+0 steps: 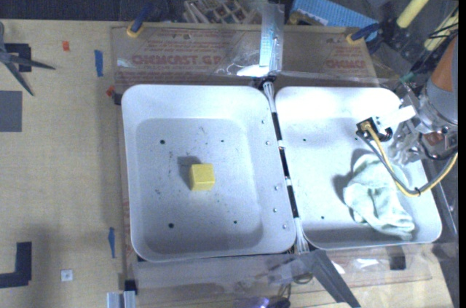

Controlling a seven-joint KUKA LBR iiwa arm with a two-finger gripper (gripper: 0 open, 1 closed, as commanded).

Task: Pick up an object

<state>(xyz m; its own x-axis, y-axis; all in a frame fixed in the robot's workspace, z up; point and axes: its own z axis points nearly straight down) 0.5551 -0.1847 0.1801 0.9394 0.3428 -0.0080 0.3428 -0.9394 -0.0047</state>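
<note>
The bench (51, 183) carries 2 shallow white bins side by side.

Left bin (138, 110): 1 small yellow block (203, 177) lies on the bin floor, near the centre and slightly toward the near side. It stands alone, well apart from all 4 walls. Dark specks mark the floor around it.

Right bin (313, 106): 1 crumpled pale cloth (375, 199), white with a faint green tint, lies in the near right part of the bin. Its near edge reaches close to the near wall.

Arm: the grey arm (444, 92) enters from the right, with its orange band visible at the right edge of the view. The gripper (403, 148) sits over the right side of the right bin, just beyond the far right edge of the cloth. A yellow cable (389, 172) loops from the gripper assembly across the cloth toward the right wall. The state of the gripper cannot be told from this view. No object is seen between them, and the gripper is well apart from the yellow block.

Surroundings: a cardboard sheet (189, 55) with red printed lettering lies along the far side of both bins. Blue tape marks (98, 63) sit on the bench to the left of the bins.
</note>
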